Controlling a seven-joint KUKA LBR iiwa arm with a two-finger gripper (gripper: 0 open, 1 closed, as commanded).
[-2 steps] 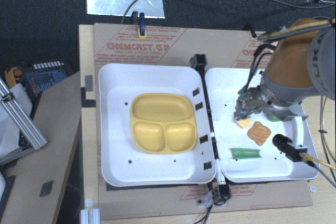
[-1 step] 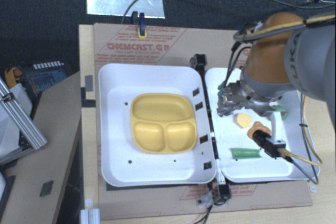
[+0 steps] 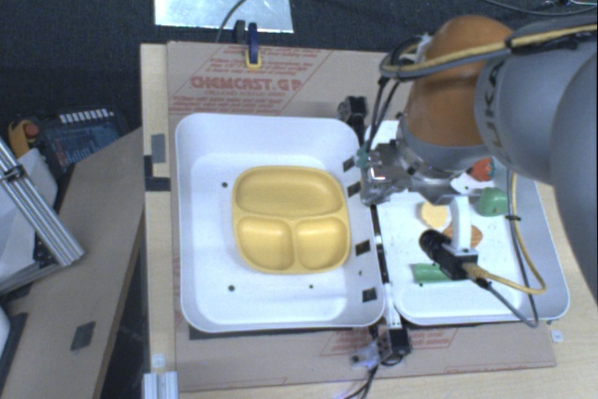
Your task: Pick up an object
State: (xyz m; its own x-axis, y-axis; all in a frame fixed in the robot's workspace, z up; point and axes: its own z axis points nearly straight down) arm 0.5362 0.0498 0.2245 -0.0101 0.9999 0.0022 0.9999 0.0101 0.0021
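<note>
Arm: grey arm with orange band (image 3: 467, 75) reaches in from the right and hangs over the inner, upper part of the right bin.
Claw: the claw (image 3: 374, 175) sits low over the seam between the two bins, just beside the left bin's right wall. Whether it is open or shut cannot be told from this angle, and nothing is seen held in it.
Left bin: shallow white plastic bin (image 3: 206, 201) holds a yellow plastic tray with three compartments (image 3: 288, 218), lying flat near the centre, well clear of the walls.
Right bin: shallow white plastic bin (image 3: 420, 304) holds several small pieces, partly hidden by the arm.
Pick candidates, right bin: small flat green block (image 3: 428, 273) near the bin's left wall; pale orange round disc (image 3: 434, 216) above it; darker orange disc (image 3: 474, 235) just to its right; green rounded piece (image 3: 491, 200) and small red-orange piece (image 3: 481, 169) further up, close under the wrist.
Table: both bins rest on a tan cardboard sheet with red lettering (image 3: 248, 81) laid on the table.
</note>
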